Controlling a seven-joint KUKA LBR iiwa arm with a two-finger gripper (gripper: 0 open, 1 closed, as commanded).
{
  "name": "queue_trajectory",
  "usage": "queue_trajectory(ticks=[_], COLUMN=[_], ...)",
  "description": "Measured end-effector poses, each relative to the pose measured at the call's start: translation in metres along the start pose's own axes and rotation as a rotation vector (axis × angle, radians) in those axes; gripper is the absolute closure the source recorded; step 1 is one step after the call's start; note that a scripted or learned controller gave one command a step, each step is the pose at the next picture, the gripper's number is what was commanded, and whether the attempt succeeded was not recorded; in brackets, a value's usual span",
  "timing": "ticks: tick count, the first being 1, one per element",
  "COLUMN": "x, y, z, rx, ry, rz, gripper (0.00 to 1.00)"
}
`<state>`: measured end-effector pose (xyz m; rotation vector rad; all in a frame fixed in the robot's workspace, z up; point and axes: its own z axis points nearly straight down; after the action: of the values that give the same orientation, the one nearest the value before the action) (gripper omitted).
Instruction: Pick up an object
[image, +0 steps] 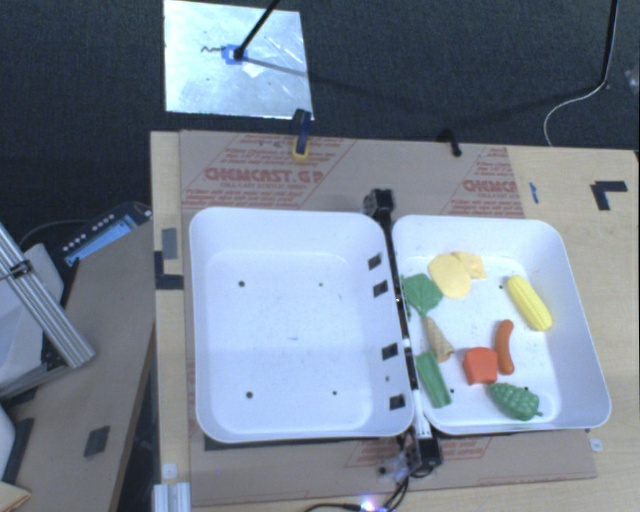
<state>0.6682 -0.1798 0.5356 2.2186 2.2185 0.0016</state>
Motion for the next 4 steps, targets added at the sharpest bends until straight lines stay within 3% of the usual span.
queue_trajectory(ticks=[2,4], x=[-0.025,-0.026], y=[0.000,0.000], z=[0.000,0.000], rx=[0.000,0.001], ry=[0.000,0.000], rz=[0.000,-0.004], gripper=[1.00,1.00])
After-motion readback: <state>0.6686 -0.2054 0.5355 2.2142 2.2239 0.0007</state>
